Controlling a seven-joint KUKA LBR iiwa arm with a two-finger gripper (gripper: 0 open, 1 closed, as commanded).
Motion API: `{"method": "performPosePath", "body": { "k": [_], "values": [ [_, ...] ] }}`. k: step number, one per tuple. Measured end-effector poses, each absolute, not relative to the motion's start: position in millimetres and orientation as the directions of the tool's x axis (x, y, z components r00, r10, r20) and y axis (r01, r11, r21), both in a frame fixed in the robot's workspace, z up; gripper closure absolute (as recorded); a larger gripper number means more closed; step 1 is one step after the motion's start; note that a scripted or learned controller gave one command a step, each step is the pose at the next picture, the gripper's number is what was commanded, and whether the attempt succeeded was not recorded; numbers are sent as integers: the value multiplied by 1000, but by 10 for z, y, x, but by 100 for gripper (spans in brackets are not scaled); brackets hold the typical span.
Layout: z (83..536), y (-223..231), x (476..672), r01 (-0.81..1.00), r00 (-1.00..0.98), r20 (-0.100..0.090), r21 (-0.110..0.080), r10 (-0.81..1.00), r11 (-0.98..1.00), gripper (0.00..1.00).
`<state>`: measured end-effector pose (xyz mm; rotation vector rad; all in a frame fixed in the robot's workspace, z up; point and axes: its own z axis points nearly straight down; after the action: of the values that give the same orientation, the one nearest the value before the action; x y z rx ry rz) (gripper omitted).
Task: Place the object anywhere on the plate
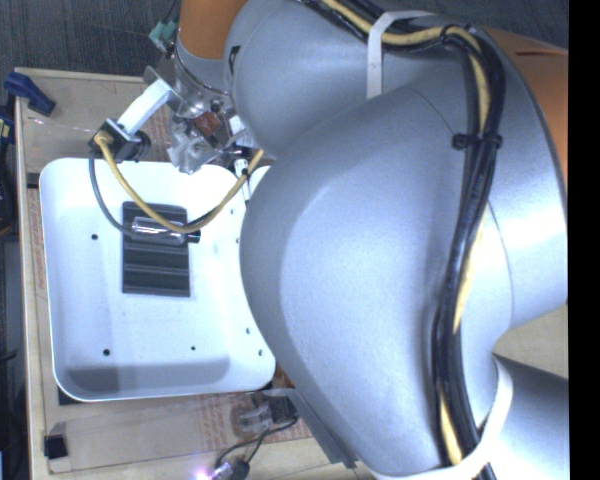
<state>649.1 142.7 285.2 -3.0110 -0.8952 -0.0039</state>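
Plastic, smooth and white, forms the left bin [80, 268], its corners rounded. On its floor, towards the far side, lies a dark rectangular ribbed object [156, 249], flat. My grey arm [380, 248] bulks across the right, orange band [212, 13] uppermost, wrist bent over the bin's far edge. My gripper [192, 146] hangs there, apart from the object; its grasp I cannot tell. A yellow cable [140, 218] loops over the object.

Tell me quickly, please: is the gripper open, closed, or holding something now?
Gripper: cannot be told; it sits at the top edge of the left bin.
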Motion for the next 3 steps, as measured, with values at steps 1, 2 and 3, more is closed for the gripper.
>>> {"method": "performPosePath", "body": {
  "k": [1,2,3],
  "values": [
    [3391,444,6261,517,856,1,-3,517,-856,100],
    [3921,466,6149,364,931,4,3,364,-931,100],
    [3376,804,5700,204,979,0,1,204,-979,100]
  ]
}}
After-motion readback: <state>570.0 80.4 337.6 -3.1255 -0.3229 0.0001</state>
